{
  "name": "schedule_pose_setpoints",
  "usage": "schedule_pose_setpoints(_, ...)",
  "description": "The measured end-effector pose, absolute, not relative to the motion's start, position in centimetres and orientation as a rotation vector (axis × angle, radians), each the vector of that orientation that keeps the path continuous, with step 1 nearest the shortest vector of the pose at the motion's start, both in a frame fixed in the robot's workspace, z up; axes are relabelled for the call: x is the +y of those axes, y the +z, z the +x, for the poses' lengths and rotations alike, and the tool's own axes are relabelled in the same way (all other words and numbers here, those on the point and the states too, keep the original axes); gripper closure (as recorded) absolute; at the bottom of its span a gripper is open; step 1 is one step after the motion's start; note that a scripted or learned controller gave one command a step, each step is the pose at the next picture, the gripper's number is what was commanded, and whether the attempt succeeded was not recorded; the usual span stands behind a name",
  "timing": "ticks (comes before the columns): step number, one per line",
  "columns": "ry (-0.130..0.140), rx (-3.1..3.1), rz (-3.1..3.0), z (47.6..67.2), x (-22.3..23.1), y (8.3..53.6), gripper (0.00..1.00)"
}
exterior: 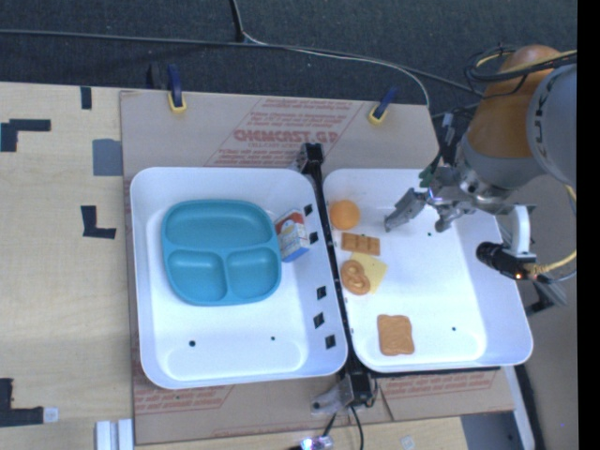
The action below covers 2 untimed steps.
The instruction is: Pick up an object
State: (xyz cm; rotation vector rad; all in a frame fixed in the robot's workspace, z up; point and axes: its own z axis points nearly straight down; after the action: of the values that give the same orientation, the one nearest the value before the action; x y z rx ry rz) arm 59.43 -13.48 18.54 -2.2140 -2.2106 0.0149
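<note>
In the right-hand bin [469, 279], left of its centre, lies a small cluster of toy foods. An orange ball [345, 215], round and smooth, sits highest, close to the divider between the bins. Just below it lies a flat brown cracker [361, 244], rectangular and lightly marked. Under that, a tan pretzel [355, 277] rests on a pale yellow slice [373, 270], touching it. Lower down and apart from the rest, a toast-coloured slab [395, 335] lies flat on the bin floor.

The gripper [420, 212] hangs over the upper middle of the right bin, to the right of the ball and cracker, its two dark fingers spread apart with nothing between them. The grey arm with its orange band comes in from the upper right of the frame.

The left bin [155, 326] holds a blue divided plate [222, 251] and, at the plate's right edge, a small carton [293, 234] with red and blue print, tilted.

Both bins sit on a sheet of printed cardboard [272, 134], held at its top edge by two yellow-and-blue clamps [175, 92]. Beneath it is a light wooden bench [56, 279] with dark tape marks; dark carpet [112, 7] and a thin cable [309, 52] cross the top of the frame.
</note>
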Motion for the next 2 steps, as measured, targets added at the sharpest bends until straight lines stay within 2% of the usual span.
schedule_pose_setpoints(1, 0.002, -2.222, -2.218, 59.8, -13.4, 19.4, 0.0)
schedule_pose_setpoints(2, 0.006, -2.22, -2.218, 59.6, -13.4, 13.2, 0.0)
